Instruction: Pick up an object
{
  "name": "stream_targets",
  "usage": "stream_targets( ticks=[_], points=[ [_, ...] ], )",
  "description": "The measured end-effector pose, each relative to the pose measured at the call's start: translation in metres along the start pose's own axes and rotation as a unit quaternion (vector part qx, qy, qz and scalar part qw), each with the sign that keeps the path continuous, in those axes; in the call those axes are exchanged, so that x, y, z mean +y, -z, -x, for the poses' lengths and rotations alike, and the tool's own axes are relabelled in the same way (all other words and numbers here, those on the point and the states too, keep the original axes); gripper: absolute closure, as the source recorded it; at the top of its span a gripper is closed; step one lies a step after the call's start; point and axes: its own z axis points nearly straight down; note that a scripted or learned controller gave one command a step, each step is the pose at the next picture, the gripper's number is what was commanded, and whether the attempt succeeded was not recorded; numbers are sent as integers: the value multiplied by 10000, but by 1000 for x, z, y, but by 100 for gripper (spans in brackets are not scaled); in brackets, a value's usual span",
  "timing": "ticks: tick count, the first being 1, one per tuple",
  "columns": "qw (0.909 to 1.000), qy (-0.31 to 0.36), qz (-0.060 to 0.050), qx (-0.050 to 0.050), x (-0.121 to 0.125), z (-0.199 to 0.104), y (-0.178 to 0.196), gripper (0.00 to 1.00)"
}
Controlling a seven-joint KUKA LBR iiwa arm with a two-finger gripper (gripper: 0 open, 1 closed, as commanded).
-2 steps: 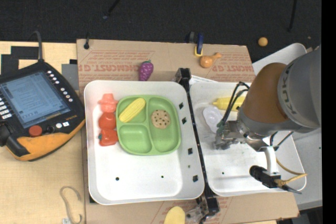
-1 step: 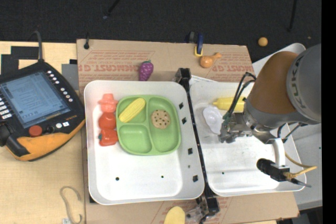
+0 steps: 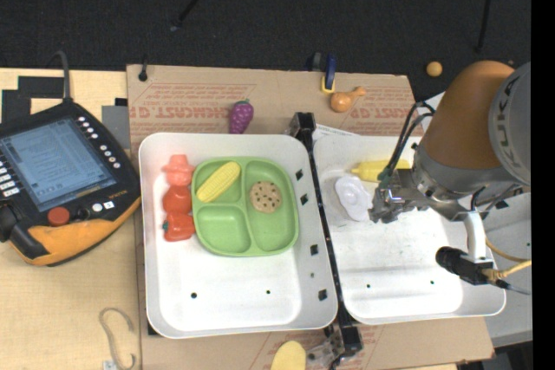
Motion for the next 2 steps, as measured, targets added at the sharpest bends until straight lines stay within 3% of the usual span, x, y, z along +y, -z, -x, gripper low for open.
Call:
stream_targets(
  ticks=[1,2],
  points=[
    [10000,2,7,-1,1,1,47,100],
    [10000,20,-24,14,-24,-47,55,100]
  ],
)
